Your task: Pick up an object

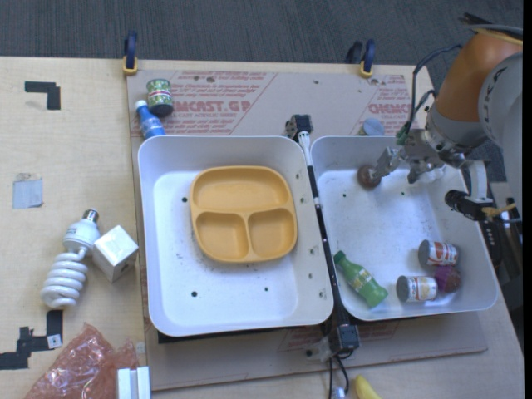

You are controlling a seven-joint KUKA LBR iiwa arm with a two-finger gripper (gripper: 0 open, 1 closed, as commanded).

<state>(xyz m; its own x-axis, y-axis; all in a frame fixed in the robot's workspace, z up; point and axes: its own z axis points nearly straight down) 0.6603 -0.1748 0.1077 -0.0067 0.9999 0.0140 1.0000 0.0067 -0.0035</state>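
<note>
Grey gripper [371,173], its state impossible to tell, was poised upper right, where the bin wall [332,144] risked being struck.

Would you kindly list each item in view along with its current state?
Gripper: over the right bin's far left corner, fingers unclear.
Yellow divided tray: flat in left bin.
Green bottle: lying on its side, right bin.
Two cans: on their sides, right bin.
Spiral bulb: lying on bench.
</note>
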